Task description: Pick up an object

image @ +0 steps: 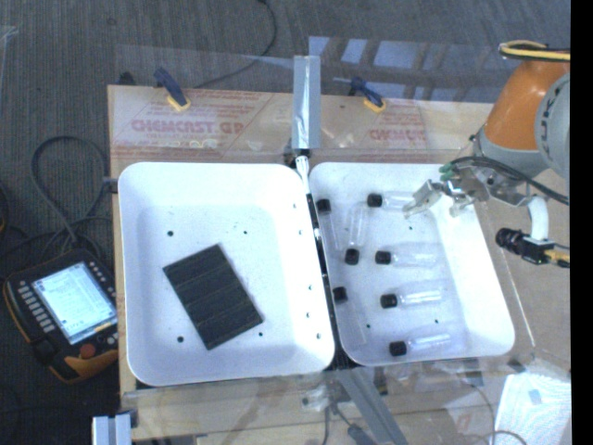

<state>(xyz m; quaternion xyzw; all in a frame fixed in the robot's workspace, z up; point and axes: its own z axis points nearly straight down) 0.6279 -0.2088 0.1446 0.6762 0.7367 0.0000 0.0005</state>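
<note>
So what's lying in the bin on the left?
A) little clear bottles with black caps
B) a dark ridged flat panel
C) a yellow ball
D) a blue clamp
B: a dark ridged flat panel lies at a slant on the floor of the left bin, while the small clear vials with black caps are in the right bin.

From my seat, both bins, the left bin (148, 193) and the right bin (482, 286), look like smooth white plastic with a slight sheen, and the dark ribbed pad (212, 296) in the left one reads matt black. The vials (422, 298) in the right bin look like clear glossy plastic or glass with matt black caps. The bench (204, 123) shows as pale raw wood under a glossy clear sheet, and the arm (519, 109) has a smooth, shiny orange shell.
</note>
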